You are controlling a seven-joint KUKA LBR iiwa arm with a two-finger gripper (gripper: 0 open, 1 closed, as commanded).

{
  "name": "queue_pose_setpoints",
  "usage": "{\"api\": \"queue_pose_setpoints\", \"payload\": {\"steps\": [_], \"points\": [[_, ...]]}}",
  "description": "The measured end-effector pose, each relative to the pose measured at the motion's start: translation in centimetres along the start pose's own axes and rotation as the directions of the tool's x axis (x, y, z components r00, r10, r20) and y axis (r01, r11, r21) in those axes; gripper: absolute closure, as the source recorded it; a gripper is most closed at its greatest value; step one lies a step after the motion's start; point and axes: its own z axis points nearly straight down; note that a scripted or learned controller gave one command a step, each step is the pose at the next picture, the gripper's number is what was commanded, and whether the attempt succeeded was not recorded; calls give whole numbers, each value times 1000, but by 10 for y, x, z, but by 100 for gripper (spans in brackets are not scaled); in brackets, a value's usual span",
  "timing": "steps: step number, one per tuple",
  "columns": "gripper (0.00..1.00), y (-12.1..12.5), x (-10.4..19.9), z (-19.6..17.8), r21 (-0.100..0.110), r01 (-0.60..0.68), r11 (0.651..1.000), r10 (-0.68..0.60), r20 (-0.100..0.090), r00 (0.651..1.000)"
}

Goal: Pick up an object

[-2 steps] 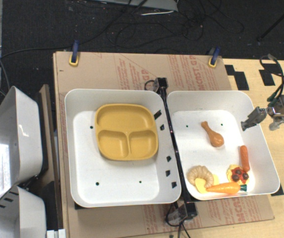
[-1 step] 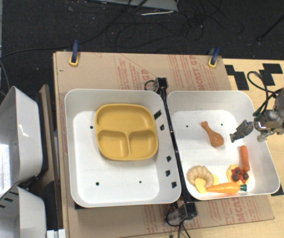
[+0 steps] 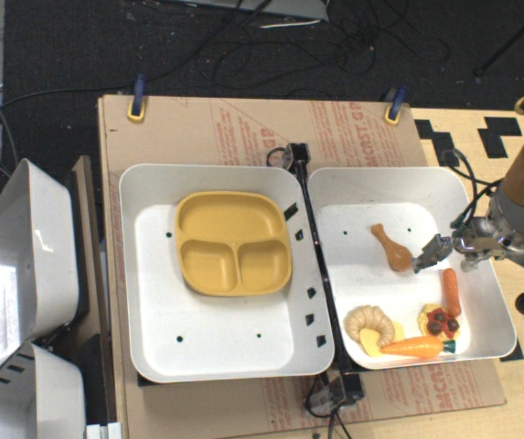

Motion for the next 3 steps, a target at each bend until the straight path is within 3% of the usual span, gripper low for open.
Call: {"api": "queue_pose_setpoints", "payload": {"steps": [1, 2, 3], "points": [[0, 10, 1, 49, -2, 0, 1000, 0, 1, 1000], [100, 10, 1, 37, -4, 0, 1000, 0, 1, 1000], [100, 1, 1, -12, -8, 1, 1000, -1, 3, 1000]]}}
